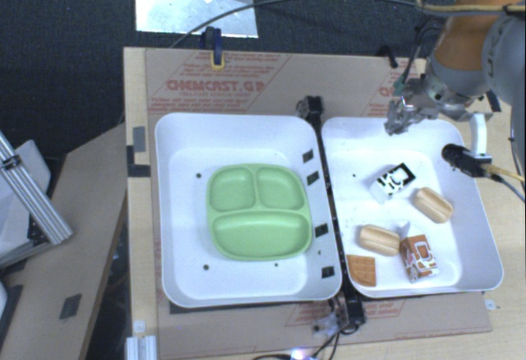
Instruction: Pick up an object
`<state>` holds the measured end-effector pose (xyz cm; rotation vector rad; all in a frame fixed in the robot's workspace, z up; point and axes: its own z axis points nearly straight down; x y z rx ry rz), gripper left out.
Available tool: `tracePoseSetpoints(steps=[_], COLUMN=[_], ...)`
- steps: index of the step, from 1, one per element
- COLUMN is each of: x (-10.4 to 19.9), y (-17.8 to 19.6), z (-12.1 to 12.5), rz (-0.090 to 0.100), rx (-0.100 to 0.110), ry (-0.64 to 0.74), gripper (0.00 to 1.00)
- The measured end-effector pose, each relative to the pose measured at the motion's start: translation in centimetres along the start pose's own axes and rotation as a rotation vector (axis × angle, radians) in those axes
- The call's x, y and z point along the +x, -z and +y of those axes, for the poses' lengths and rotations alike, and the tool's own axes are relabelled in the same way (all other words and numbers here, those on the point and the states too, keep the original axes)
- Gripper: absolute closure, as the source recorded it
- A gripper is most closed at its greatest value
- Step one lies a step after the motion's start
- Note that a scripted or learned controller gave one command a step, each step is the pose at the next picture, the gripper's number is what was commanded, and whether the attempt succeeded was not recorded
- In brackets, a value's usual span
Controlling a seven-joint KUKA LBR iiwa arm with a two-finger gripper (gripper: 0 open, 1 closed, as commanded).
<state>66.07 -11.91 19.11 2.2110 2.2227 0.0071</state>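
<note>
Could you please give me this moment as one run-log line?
pincer: above right bin's far edge, holding nothing | right bin: two bread rolls, cracker, carton, black-and-white block | left bin: green tray

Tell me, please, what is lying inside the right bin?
In the right bin: a black-and-white block, two bread rolls, a cracker and an orange packet. The packet overlaps one roll's end.

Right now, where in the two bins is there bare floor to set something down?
Right bin: bare floor along its far side, under the end effector, above the black-and-white box. Its near half is crowded: two bread rolls, cracker, snack packet. Left bin: only margins around the green divided plate.
</note>
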Motion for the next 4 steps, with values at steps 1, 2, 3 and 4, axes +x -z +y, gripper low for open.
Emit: tracePoseSetpoints(steps=[1,2,3,4], x=[0.1,6.2,12.6,18.0], y=[6.5,5.8,5.4,5.8], z=[-0.1,-1.3,-1.8,-2.1], rz=[0.0,0.002,0.003,0.003], rx=[-0.001,0.007,0.006,0.006], ry=[0.002,0.004,0.005,0.005], gripper=[1.0,1.0,1.0,1.0])
